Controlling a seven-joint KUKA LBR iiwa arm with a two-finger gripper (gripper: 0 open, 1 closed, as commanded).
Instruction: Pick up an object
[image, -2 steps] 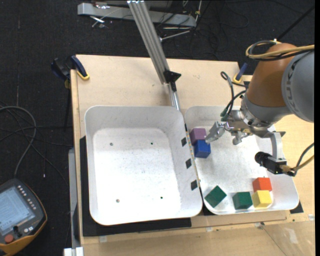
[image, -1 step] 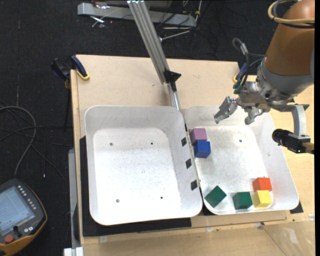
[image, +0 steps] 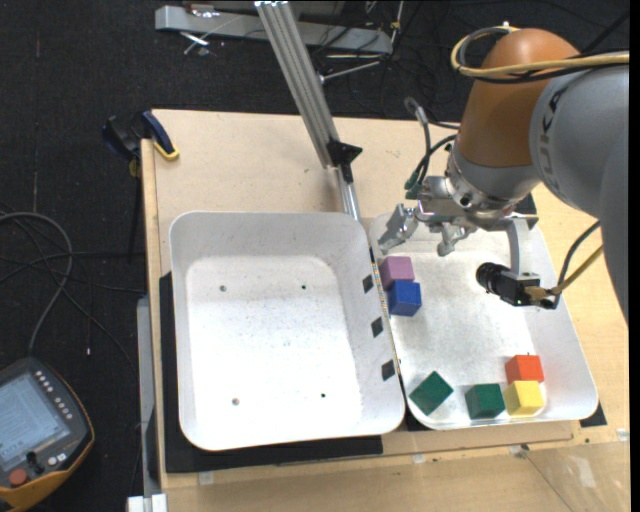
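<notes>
Several small blocks lie in the right bin. A purple block and a blue block sit together against its left wall. A dark green block, a green block, a yellow block and an orange block are along the near edge. My gripper hangs over the far end of the right bin, just above and right of the purple block. It is open with nothing between its fingers.
The left bin sits beside the right one, sharing a wall with black tabs. A slanted metal pole comes down to the bins' far edge. A black cylinder hangs off the wrist. A blue-yellow clamp lies at the bench's far left corner.
</notes>
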